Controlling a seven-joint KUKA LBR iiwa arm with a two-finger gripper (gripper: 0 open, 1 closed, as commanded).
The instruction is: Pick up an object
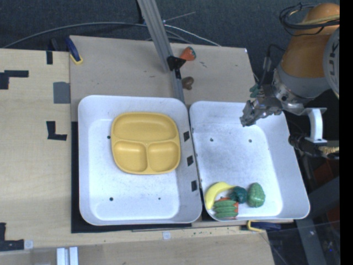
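The wooden bench (127, 65) fills most of the frame, and on it two shallow white bins sit side by side, their inner rims touching near the middle. The left bin (91, 203) holds a yellow divided plate (146, 142) with three compartments, lying flat in the bin's upper half. The right bin (287, 164) is mostly bare across its upper and middle floor, with a small cluster of toy foods packed into its lower edge, toward the bottom centre of the frame. At the upper right the grey arm (309, 48) with its orange band comes in over the right bin's upper right corner, and the gripper (248, 116) hangs at its end just above the bin's upper rim area, pointing down and to the left. The claw looks dark and bunched at this angle, and I cannot tell how far apart it stands; nothing is visible in it. The cluster lies well apart from the claw, down toward the bottom of the frame and slightly to its left. In it, a yellow banana (217, 191) curves along the left side, a rounded green vegetable (256, 195) sits at the right, a dark teal piece (239, 194) lies between them, and a green ridged piece with a red end (226, 207) rests just below the banana, all touching or nearly touching.
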